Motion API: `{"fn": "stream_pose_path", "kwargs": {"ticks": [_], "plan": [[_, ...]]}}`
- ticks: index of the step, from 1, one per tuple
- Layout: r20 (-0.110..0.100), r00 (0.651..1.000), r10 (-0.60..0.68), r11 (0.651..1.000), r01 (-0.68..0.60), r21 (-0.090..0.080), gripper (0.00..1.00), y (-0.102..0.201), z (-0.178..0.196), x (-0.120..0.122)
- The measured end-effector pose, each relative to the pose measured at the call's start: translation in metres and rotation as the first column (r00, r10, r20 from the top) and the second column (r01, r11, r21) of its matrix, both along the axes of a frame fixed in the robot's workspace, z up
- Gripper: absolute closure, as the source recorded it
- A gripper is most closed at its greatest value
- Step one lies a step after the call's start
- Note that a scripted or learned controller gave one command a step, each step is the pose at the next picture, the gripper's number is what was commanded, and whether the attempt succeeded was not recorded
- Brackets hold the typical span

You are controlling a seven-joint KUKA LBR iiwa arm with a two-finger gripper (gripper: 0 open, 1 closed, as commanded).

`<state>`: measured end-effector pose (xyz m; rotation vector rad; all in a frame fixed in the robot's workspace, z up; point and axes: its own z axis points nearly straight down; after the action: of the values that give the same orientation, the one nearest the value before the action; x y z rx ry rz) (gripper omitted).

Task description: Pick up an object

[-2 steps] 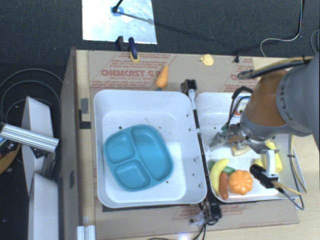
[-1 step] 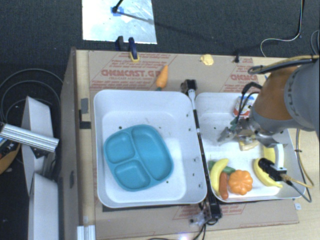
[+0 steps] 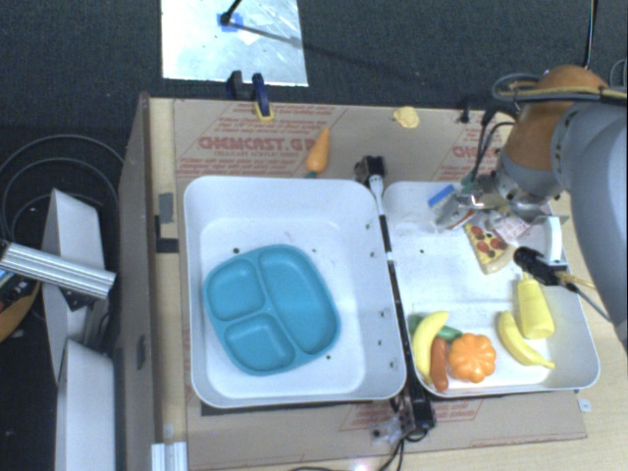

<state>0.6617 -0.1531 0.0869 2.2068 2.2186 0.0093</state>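
Observation:
My gripper (image 3: 447,210) hangs over the back left part of the right bin (image 3: 412,263), fingers pointing left, open with nothing between them. Just to its right lies a toy pizza slice (image 3: 488,244). Toward the front of that bin are a pale yellow block (image 3: 533,308), a yellow banana (image 3: 520,342), a second banana (image 3: 427,336), an orange pumpkin (image 3: 471,356) and a red-orange pepper (image 3: 439,363) beside a small green piece (image 3: 450,332).
The left bin (image 3: 226,204) holds a blue divided plate (image 3: 271,307). Behind the bins, on the cardboard, lie an orange carrot (image 3: 317,152) and a small yellow bit (image 3: 405,118). The grey arm (image 3: 579,155) fills the right side.

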Motion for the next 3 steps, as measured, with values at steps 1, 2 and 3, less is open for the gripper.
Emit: {"fn": "stream_pose_path", "kwargs": {"ticks": [1, 2, 3], "plan": [[-0.013, 1.000, -0.008, 1.000, 0.008, 0.003, 0.00, -0.031, -0.002, -0.039], [-0.012, 1.000, -0.007, 1.000, 0.007, 0.003, 0.00, -0.052, -0.002, -0.055], [-0.007, 1.000, -0.002, 1.000, 0.002, 0.002, 1.00, -0.051, 0.010, -0.052]]}}
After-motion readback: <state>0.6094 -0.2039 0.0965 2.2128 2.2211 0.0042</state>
